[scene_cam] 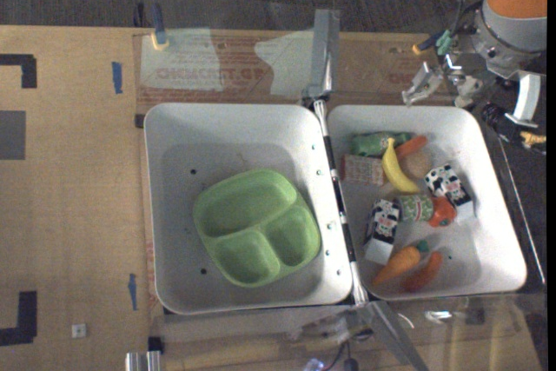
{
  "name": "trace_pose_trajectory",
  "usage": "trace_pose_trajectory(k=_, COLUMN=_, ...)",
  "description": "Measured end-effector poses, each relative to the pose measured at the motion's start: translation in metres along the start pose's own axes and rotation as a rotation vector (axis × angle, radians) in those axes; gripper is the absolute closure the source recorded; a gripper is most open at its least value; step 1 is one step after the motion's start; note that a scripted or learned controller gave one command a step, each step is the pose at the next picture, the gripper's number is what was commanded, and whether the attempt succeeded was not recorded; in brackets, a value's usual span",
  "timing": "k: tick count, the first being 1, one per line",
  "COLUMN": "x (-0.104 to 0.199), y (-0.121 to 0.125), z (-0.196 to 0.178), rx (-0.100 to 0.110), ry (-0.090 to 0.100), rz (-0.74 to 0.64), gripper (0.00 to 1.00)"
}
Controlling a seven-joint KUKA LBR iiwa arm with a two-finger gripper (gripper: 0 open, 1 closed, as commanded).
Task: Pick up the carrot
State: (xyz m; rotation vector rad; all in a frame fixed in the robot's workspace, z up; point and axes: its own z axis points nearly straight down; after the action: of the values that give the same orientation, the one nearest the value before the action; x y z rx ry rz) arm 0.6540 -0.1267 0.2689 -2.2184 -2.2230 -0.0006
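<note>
The carrot (398, 264), orange with a green top, lies slanted near the front of the right bin (495, 261). A red-orange pepper-like piece (425, 272) lies right beside it. My gripper (441, 89) hangs over the right bin's back rim, far behind the carrot. It is open, with nothing between its fingers. The grey wrist and orange band rise toward the top right corner.
The right bin also holds a banana (398, 170), a green packet (373, 142), a pink box (363, 170), two cow-patterned cartons (381, 227) (447, 183), a green can (415, 207) and a small orange piece (412, 145). A green divided plate (257, 226) lies in the left bin (169, 143).
</note>
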Motion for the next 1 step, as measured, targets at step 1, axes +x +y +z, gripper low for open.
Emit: trace_pose_trajectory(k=1, x=-0.0151, y=-0.0490, z=0.0896, rx=0.000, ry=-0.001, rz=-0.079, gripper=0.00)
